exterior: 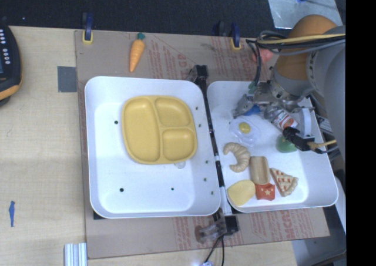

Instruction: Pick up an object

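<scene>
The right bin (226, 96) holds several toy foods: a fried egg (244, 129), a croissant (238, 155), a tan bread roll (258, 169), a yellow wedge (241, 192), a small red piece (265, 191), a pizza slice (285, 182) and a green piece (286, 145). My gripper (254, 108) hangs over the far part of the right bin, just above the fried egg. Its fingers are dark and cluttered, and nothing shows between them.
The left bin (106, 188) holds a yellow divided plate (158, 128). A toy carrot (136, 52) lies on the board beyond the left bin. A black and orange device (8, 62) sits at the far left. The arm's grey body (320, 65) covers the right bin's far right corner.
</scene>
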You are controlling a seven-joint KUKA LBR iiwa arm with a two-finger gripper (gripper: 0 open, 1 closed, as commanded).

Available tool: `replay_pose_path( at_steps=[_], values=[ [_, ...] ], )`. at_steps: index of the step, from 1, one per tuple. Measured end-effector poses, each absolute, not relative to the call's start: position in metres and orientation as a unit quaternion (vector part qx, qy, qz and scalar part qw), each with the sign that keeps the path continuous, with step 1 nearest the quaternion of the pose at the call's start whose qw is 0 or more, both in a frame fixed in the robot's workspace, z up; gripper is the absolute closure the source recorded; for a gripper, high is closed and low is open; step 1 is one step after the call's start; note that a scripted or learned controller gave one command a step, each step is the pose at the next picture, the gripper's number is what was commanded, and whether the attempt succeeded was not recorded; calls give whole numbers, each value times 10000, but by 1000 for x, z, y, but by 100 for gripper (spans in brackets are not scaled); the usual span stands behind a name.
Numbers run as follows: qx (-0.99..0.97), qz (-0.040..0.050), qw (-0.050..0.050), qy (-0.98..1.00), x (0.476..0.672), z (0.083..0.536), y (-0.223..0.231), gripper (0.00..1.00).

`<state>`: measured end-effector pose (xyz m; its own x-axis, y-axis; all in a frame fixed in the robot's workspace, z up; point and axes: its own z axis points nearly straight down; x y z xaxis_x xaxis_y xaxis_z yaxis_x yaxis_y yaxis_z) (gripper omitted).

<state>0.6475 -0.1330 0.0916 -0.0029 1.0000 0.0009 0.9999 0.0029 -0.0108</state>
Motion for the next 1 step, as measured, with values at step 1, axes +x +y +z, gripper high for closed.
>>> replay_pose_path(
  at_steps=[1],
  values=[
    [-7061, 24, 25, -7081, 616, 92, -118, 0]
  ],
)
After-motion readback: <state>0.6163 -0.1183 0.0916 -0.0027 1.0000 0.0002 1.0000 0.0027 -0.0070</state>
